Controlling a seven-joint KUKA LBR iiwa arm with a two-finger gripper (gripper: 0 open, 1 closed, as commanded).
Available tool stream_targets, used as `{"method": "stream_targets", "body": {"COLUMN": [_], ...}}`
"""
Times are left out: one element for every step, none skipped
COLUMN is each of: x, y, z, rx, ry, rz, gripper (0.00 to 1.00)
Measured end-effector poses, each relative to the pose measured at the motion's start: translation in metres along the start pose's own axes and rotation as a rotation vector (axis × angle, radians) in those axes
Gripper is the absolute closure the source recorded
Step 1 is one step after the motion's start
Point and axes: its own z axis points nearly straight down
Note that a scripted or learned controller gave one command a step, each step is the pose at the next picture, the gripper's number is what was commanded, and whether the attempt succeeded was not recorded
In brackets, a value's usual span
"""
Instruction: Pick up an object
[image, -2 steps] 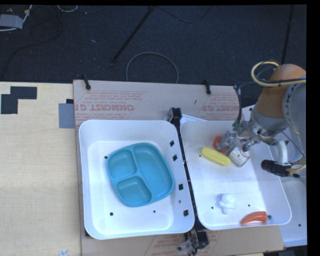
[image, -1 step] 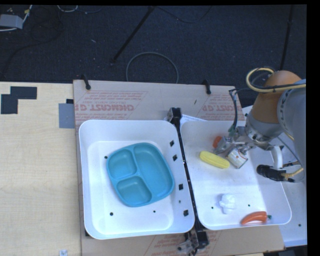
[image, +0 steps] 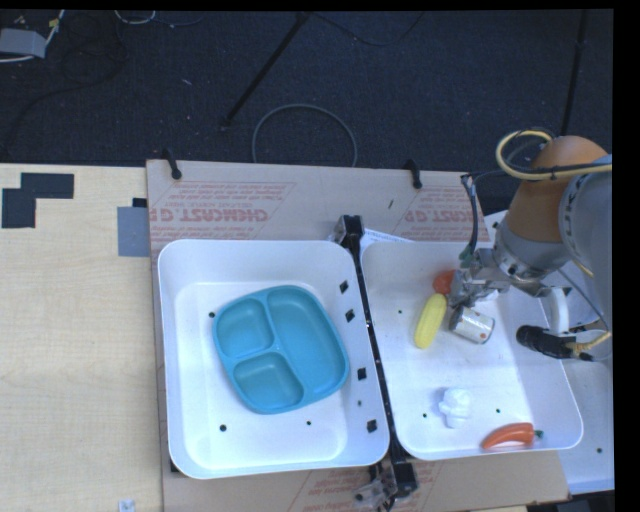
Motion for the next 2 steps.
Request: {"method": "stream_targets", "body": {"x": [-0.005, -0.004], "y": [0.003, 0.003], "z": [-0.044, -0.087], "rx": [-0.015, -0.014], "ry": [-0.006, -0.005], "rz": [0.003, 0.002], "gripper": [1.00, 1.00]}}
